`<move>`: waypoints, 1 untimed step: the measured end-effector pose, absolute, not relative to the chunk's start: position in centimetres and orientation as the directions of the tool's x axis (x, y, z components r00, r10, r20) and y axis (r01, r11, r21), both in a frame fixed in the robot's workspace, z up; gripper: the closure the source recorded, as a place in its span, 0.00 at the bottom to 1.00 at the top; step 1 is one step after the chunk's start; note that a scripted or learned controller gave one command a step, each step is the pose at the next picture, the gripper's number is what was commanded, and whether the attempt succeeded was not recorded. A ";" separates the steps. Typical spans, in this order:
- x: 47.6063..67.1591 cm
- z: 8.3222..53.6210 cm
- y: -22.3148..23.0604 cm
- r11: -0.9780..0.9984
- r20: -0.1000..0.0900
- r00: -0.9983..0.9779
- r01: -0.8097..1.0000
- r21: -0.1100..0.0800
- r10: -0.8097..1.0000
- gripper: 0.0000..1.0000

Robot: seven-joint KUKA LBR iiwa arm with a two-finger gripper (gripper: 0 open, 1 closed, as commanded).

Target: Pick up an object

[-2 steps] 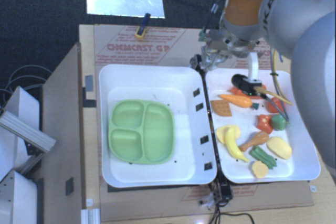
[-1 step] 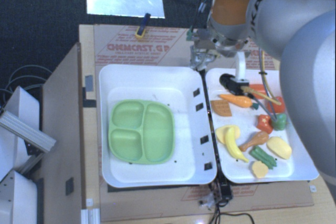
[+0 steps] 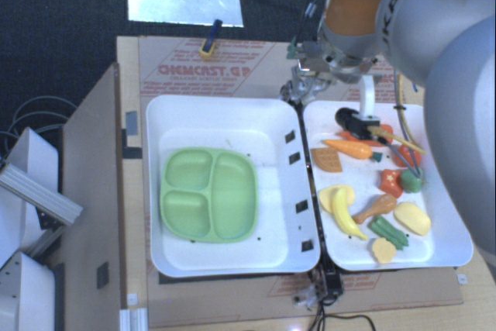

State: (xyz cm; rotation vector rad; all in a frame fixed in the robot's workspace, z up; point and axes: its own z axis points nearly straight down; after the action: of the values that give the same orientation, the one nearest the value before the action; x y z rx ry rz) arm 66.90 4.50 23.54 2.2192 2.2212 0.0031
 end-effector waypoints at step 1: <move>64.5 23.6 3.9 0.000 0.000 0.000 1.000 -0.001 1.000 1.00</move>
State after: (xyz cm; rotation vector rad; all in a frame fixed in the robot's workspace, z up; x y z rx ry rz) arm 64.48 3.87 23.65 2.2213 2.2217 -0.0011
